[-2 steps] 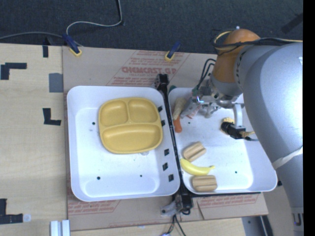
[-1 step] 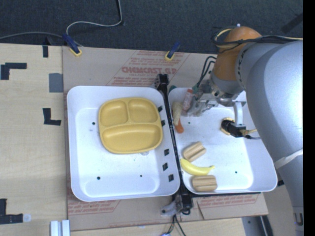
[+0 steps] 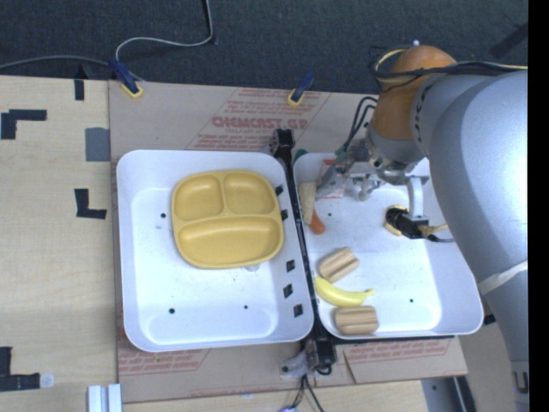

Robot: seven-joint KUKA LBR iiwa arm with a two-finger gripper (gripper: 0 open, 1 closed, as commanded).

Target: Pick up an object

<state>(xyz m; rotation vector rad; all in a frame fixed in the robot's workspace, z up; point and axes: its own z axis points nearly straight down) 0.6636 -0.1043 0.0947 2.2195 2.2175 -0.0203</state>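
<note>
- One grey arm [image 3: 480,170] noted, reaching in from the right and covering the right bin's far right side; gripper [image 3: 336,181] low over that bin's upper left part, its open or closed state impossible to tell.
- Two shallow white bins counted, left bin [image 3: 129,256] and right bin [image 3: 446,290], side by side, meeting along a dark middle seam, rims raised all round.
- One yellow divided plate [image 3: 227,217] seen flat in the left bin's upper half, close to the seam; wide bare floor left below it.
- Two of the tan kind counted in the right bin: upper roll [image 3: 337,264] tilted near the middle left, lower roll [image 3: 356,319] near the front rim.
- One banana [image 3: 341,294] found between those two, just beside each.
- One pale piece [image 3: 306,202] spotted against the seam wall, just left of the gripper.
- One orange piece [image 3: 316,224] seen at the pale piece's lower end, below the gripper; open floor kept to the right of all five.
</note>
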